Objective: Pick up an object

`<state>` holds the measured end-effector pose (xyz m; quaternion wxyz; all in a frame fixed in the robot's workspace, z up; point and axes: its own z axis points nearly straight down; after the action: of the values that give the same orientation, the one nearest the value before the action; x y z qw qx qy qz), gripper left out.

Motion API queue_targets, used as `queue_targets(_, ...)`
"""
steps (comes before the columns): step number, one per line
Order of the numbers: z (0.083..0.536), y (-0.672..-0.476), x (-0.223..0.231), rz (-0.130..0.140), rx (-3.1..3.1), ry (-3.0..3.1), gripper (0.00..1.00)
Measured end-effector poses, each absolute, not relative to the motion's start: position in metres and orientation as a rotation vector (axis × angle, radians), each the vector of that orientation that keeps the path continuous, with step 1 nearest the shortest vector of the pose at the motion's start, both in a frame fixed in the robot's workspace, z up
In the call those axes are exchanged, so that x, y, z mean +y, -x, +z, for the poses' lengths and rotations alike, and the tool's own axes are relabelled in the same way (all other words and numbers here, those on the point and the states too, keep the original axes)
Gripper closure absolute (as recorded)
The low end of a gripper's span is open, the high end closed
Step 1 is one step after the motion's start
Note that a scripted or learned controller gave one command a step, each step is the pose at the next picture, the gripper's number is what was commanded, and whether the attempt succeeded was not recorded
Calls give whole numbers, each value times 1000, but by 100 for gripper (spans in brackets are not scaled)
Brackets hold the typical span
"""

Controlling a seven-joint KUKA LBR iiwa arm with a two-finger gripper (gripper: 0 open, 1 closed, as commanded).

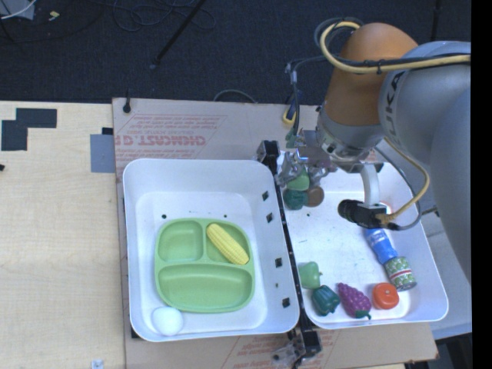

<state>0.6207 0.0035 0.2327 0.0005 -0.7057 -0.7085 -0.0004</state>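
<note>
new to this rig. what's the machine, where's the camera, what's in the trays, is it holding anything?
One camera, fixed above the bench, looks down at a slant. The grey arm with the orange band is a robot reaching in from the right. Its gripper hangs over the right bin, close by a teal toy; whether it holds that toy is unclear. That bin also has a blue can, purple grapes, an orange toy and a green pepper. The left bin has a green plate bearing a corn cob, and a white ball beside it.
</note>
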Motion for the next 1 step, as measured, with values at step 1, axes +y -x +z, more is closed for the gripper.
queue_targets(1,236,-641,46,0,-2223,2217,100)
